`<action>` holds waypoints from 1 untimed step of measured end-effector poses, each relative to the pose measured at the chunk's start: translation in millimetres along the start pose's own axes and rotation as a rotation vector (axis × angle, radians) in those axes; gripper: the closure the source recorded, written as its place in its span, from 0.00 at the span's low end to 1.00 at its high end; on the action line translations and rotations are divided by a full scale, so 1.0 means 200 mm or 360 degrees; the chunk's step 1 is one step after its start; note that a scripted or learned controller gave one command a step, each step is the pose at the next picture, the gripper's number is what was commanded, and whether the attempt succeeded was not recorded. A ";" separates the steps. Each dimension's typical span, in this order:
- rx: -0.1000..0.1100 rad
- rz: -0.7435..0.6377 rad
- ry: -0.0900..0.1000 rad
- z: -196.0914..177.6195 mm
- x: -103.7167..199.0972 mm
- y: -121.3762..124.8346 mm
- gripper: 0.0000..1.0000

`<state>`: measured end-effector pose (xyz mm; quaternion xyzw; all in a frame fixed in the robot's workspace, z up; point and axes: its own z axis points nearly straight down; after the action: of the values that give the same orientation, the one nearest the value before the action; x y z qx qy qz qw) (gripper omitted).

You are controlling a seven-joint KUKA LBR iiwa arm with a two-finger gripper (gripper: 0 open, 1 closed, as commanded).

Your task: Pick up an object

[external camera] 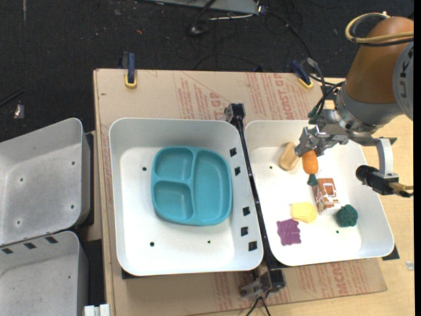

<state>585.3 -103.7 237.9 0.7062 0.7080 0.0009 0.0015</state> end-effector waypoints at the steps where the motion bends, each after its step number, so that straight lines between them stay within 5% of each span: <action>1: 0.0008 -0.0007 0.0003 0.05 0.25 0.00 1.00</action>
<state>585.7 -52.9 227.4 0.7047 0.7095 -0.0001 -0.0009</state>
